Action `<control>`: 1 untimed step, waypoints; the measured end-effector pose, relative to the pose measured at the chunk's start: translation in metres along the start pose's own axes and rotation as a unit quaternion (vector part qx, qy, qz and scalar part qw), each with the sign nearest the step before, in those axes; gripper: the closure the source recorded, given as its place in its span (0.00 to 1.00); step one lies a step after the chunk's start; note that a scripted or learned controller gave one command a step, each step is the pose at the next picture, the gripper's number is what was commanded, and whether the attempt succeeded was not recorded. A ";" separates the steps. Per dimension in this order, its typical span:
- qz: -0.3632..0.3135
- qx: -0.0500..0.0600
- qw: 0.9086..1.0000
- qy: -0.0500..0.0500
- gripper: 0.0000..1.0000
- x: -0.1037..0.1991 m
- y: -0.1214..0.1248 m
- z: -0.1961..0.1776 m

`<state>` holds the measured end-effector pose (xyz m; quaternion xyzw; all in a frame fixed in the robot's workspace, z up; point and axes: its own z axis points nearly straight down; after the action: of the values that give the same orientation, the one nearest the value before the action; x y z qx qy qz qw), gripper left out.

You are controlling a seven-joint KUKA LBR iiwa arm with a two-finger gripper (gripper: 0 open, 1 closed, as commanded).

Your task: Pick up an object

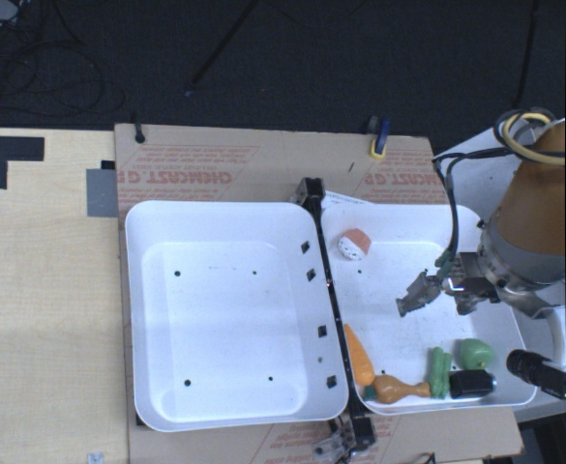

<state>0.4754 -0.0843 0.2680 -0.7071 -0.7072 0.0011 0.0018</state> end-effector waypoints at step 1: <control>-0.002 -0.008 1.000 -0.002 0.00 0.009 0.076 -0.092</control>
<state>0.5517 -0.0755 0.3593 -0.7057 -0.7085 -0.0032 -0.0048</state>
